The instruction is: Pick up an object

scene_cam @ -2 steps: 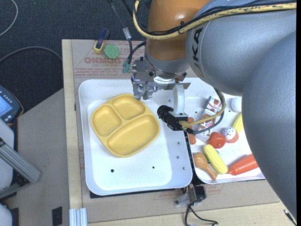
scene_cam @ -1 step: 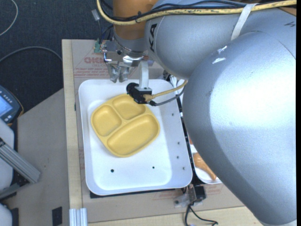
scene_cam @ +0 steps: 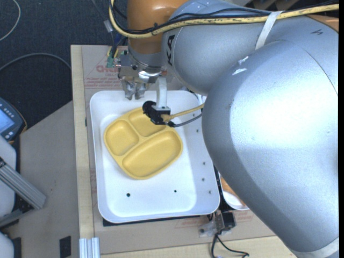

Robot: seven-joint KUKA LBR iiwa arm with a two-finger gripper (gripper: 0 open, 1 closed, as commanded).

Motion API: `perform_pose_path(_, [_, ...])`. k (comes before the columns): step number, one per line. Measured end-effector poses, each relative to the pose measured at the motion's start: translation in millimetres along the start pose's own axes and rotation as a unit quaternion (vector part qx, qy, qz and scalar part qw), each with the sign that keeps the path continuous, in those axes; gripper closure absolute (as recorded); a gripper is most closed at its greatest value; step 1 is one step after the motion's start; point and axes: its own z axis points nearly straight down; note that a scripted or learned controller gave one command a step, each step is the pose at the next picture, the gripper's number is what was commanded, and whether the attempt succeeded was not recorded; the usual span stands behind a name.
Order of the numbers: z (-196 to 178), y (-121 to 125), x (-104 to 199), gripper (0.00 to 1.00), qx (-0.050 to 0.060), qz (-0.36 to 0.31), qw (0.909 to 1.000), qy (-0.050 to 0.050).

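1 arm (scene_cam: 258,90), grey with an orange band above the wrist. it comes in from the right and covers everything right of the gripper.
1 bench (scene_cam: 80,144), bare brown strips left of and below the gripper.
1 white bin (scene_cam: 156,211), shallow with rounded corners. its far wall sits right under the gripper and the rest of it runs toward the camera from there.
1 yellow plate (scene_cam: 145,149), 3 compartments: two small ones nearer the gripper and one long one farther from it. it lies flat on the bin floor, turned at an angle, just camera-side of the gripper. its far edge is near the gripper tip, and i can't tell if they touch.
1 gripper (scene_cam: 135,94), pointing down at the bin's far edge. can't tell if it is spread or pressed together. nothing seen held in it.
a few small dark specks (scene_cam: 128,194) on the bin floor, well away from the gripper on the camera side.

room: there is a wide free floor beyond the plate on the camera side and a fair strip to the gripper's right of the plate. on the left, the plate corner sits close to the bin wall.
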Motion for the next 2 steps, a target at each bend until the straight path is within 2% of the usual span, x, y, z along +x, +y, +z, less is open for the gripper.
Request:
perform_pose_path(1, [-59,-41,1,1.00,-0.004,-0.001,1.0000,0.002])
perform_pose_path(2, [-79,-118,-17,1.00,-0.001,0.001,1.0000,0.001])
